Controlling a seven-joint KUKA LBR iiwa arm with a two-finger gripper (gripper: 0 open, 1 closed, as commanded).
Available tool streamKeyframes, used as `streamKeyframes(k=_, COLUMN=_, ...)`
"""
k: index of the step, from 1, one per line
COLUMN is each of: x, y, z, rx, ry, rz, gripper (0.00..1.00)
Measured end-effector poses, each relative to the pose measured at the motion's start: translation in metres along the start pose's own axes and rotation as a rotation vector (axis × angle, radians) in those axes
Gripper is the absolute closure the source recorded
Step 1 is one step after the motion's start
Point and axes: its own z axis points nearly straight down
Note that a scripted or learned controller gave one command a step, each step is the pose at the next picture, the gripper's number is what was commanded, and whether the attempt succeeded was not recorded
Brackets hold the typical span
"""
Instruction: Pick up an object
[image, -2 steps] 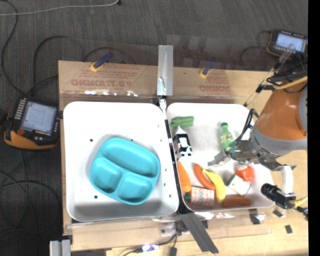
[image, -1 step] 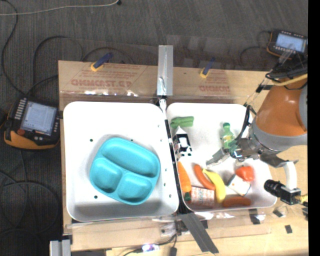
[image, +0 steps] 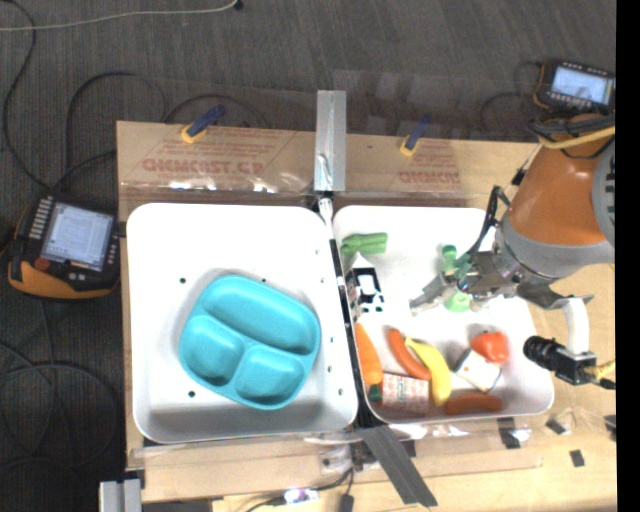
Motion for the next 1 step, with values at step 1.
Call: streamKeyframes(k=1, x=0.0112, y=-0.0278, z=0.1179, rx=0.003, ry=0.000, rz=0.044, gripper=0.00)
